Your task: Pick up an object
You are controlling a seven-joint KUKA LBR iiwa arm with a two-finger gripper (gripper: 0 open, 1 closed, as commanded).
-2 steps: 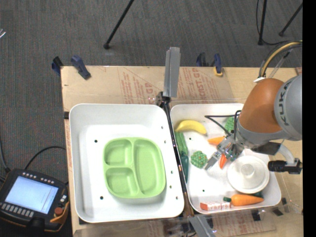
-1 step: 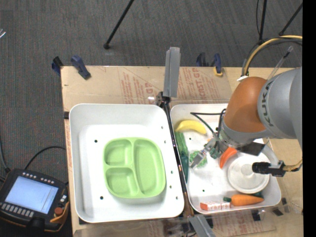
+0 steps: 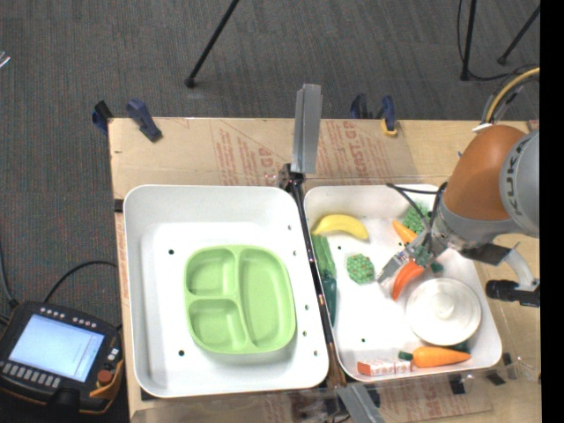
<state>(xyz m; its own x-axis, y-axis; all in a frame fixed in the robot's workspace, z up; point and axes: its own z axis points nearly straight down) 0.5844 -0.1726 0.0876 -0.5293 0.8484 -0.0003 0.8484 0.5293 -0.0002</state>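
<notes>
Your pincer [image 3: 404,270] is down in the right bin [image 3: 370,359], and an orange pepper [image 3: 406,279] sits right at its tips, long axis slanting down-left. Clenched on it or released? You cannot tell from here.

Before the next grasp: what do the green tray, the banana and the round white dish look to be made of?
Green tray: likely moulded plastic, one even lime colour, soft sheen, rounded compartment walls.
Banana: probably a plastic toy, uniform yellow with a smooth, unmarked skin.
White dish: plastic or glazed ceramic, I cannot tell which; smooth, glossy white with a raised centre.
</notes>
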